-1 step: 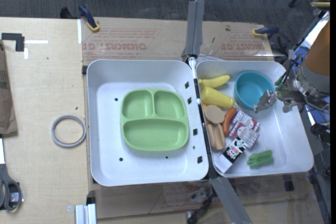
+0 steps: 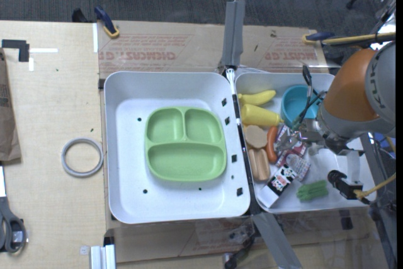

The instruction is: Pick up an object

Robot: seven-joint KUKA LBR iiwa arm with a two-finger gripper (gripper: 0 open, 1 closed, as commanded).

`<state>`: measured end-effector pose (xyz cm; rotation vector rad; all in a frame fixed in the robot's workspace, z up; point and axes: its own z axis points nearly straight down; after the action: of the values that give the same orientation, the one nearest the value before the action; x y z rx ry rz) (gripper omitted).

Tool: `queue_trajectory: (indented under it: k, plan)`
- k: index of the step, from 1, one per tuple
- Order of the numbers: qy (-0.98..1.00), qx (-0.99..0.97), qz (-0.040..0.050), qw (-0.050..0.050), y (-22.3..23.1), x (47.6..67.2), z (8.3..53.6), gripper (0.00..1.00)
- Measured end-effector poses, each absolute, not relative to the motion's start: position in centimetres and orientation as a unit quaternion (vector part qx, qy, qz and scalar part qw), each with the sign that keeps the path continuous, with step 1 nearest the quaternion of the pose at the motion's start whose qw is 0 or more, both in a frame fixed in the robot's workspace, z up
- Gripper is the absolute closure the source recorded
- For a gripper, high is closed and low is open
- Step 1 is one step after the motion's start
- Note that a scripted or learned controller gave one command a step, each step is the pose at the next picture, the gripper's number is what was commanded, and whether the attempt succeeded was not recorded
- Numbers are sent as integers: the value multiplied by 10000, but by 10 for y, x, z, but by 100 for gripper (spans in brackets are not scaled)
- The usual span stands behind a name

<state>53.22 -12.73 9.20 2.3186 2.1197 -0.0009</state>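
Over the right bin (image 2: pixel 352 205) the arm (image 2: pixel 356 94) has its gripper (image 2: pixel 291 143) low in the toy pile; whether it is spread or pinching, cannot tell. Left bin (image 2: pixel 119 154) has a green divided plate (image 2: pixel 186 145). Likely targets sit just beside the gripper: hot dog (image 2: pixel 272 143), cow-print carton (image 2: pixel 280 181), bread slice (image 2: pixel 255 137). Step looks like descent-to-grasp; next needs a firm close on one item, then a lift.

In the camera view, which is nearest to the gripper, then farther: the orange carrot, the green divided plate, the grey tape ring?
Gripper is in the right bin.
1. Orange carrot, just left of it.
2. Green divided plate, in the left bin.
3. Grey tape ring, on the bench, far left.
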Motion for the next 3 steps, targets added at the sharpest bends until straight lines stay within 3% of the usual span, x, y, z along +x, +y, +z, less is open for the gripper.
queue_trajectory:
  k: [1, 2, 3]
  plan:
    - [6875, 7262, -9, -3, -163, 498, 204, 0]
    - [6684, 7438, -11, -8, -179, 521, 197, 0]
    - [5648, 8252, -13, -9, -170, 566, 91, 0]
